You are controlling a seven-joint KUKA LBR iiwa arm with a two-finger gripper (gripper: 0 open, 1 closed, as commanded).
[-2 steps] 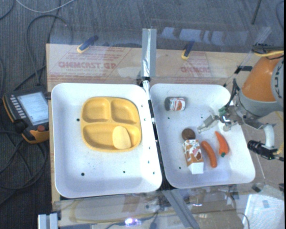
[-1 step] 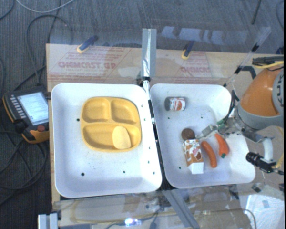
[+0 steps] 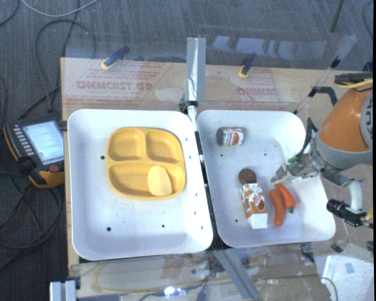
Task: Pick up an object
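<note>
Fingers [image 3: 282, 175], spread or pinched I cannot tell, are hovering by the carrots [image 3: 281, 207], likely lining up a grab.

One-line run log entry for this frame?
gripper: over right bin, beside carrots | nothing seen held | also in bin: can, carton | left bin: yellow tray

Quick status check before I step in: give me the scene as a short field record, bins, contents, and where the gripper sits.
left bin: yellow divided tray with a pale yellow piece in its lower compartment
right bin: small can on its side, brown round item, carton, carrots
gripper: over the right bin, just above the carrots
grasp: nothing seen between its fingers
</note>
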